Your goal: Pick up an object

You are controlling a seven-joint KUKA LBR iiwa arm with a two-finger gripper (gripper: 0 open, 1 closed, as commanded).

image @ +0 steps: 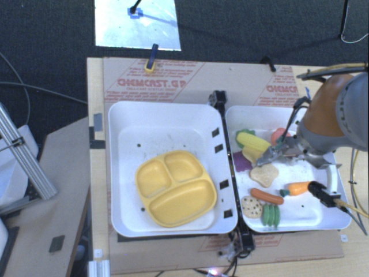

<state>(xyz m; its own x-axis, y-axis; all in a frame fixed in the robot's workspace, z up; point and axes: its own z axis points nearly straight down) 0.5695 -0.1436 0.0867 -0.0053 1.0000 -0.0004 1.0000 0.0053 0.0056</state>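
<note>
the bench (pixel 190 74) carries two white bins. the left bin (pixel 124 126) holds a yellow divided plate (pixel 176 186). the right bin (pixel 328 215) holds toy food: corn (pixel 252 139), bread slice (pixel 264 176), sausage (pixel 267 196), carrot (pixel 298 188), cookie (pixel 251 207), green beans (pixel 270 213). the gripper (pixel 270 157) sits just above the bread slice; whether its fingers are spread or pressed together, i cannot tell.

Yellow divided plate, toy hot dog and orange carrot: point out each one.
Yellow divided plastic plate (pixel 176 187), camera view, centre ridge.
Red toy hot dog (pixel 267 196), camera view, middle.
Orange toy carrot (pixel 300 188), camera view, body.
</note>
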